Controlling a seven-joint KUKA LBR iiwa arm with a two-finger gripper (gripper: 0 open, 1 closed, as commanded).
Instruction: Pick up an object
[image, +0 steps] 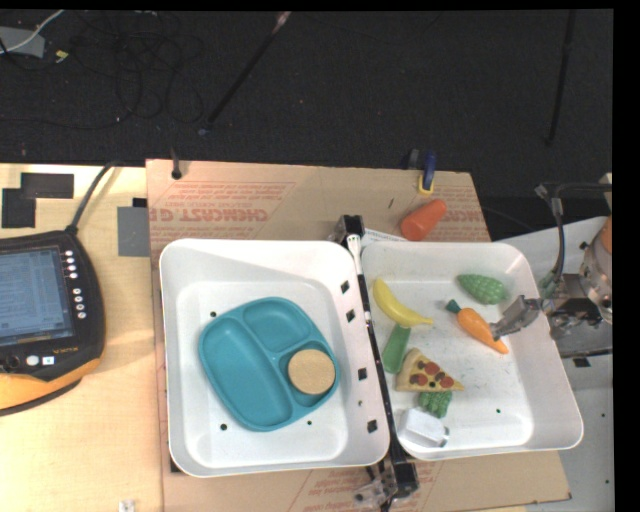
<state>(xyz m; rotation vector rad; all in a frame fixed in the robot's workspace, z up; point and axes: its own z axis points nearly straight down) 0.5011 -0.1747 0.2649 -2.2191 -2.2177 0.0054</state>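
One toy carrot (481, 328) lies just beside the tool (522, 312), whose fingers' spacing I cannot tell.

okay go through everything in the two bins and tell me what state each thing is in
teal plate: flat in left bin, holding cookie
cookie: in plate's compartment
banana: lying in right bin
carrot: lying beside gripper
pizza slice: flat
gripper: at right bin's edge

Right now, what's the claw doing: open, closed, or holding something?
Claw: at the right white bin's right side, beside the orange toy carrot; open or closed cannot be told, and nothing shows between it.
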